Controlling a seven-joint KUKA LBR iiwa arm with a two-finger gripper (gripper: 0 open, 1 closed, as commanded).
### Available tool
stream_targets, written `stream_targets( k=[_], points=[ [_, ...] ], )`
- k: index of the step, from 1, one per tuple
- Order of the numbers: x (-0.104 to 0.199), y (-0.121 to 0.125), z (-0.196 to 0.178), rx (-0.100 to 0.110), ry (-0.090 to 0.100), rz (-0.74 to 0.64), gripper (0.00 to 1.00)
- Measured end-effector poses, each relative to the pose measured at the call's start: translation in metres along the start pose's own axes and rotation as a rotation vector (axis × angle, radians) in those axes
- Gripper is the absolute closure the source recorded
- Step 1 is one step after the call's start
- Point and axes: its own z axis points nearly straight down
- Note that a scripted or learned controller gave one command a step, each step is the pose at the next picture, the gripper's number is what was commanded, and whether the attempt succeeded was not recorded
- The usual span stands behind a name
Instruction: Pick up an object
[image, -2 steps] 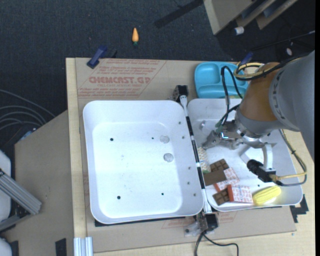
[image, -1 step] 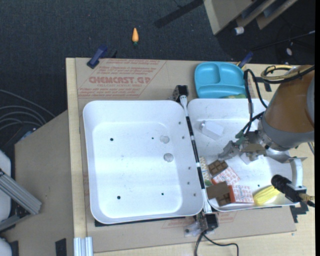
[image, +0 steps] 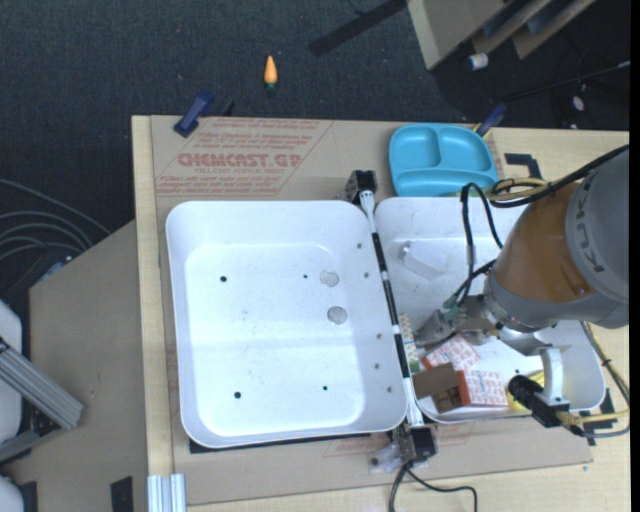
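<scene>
The right bin (image: 400, 215) holds several things near its front. A brown block (image: 437, 382) lies by the front left corner, against a red and white patterned packet (image: 478, 372). A pale translucent piece (image: 424, 261) rests toward the bin's back. My gripper (image: 452, 319) hangs low over the bin's middle, just behind the patterned packet and the brown block. The grey and orange arm (image: 555, 260) covers the bin's right half.
The left bin (image: 180, 230) sits beside the right one, parted from it by a black-hinged rim. A blue divided tray (image: 443, 160) lies behind the right bin. A small blue item (image: 193, 115) rests at the cardboard's back left edge.
</scene>
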Motion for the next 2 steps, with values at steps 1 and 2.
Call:
stream_targets(
  k=[1, 2],
  points=[
    [0.0, 0.0, -0.01, -0.001, 0.0, 0.001, 1.0],
    [0.044, 0.028, -0.16, -0.002, 0.0, -0.001, 1.0]
  ],
)
